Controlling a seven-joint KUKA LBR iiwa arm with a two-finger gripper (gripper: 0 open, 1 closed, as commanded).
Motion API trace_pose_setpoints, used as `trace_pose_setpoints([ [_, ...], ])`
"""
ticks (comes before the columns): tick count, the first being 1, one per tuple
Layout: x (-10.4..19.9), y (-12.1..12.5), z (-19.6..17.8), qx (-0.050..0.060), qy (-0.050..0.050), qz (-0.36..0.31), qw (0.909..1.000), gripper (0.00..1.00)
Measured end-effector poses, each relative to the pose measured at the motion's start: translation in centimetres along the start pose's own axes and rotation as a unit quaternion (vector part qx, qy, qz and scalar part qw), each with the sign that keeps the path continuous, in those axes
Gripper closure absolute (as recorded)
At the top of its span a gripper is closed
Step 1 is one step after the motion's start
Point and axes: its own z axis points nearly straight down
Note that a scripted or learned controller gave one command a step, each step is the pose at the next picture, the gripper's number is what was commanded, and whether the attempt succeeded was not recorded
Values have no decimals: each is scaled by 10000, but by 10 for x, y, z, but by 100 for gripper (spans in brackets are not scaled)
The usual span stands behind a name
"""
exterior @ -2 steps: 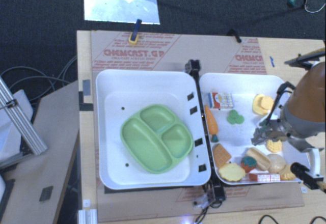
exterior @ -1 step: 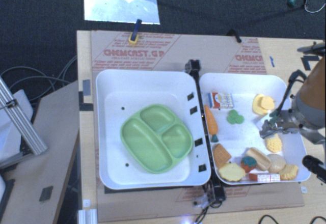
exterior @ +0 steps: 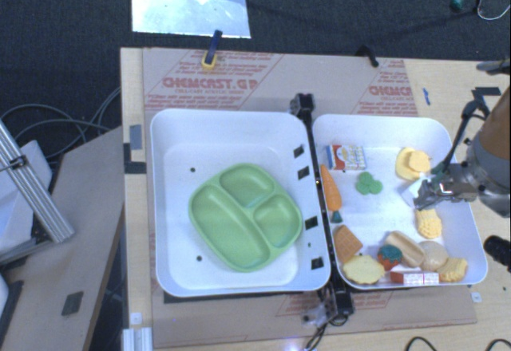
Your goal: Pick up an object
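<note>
Yellow plastic corn cob (exterior: 429,222) lies just below my gripper (exterior: 427,194) in the right bin (exterior: 383,130); light, stiff, bumpy; I'd pinch across its middle. My finger gap: cannot tell.

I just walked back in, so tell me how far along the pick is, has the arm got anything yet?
Done: the gripper has reached into the right bin, low beside the yellow waffle piece. In hand: nothing that I can see held. Left: the grasp and lift. The toy foods lie in the right bin, and the green divided plate sits in the left bin.
</note>
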Motion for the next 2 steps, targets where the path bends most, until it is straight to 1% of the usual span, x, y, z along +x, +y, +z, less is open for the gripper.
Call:
trace_pose_setpoints([
  [1, 51, 4, -3, 15, 14, -21, 10000, 100],
  [2, 109, 13, -3, 17, 20, -32, 10000, 100],
])
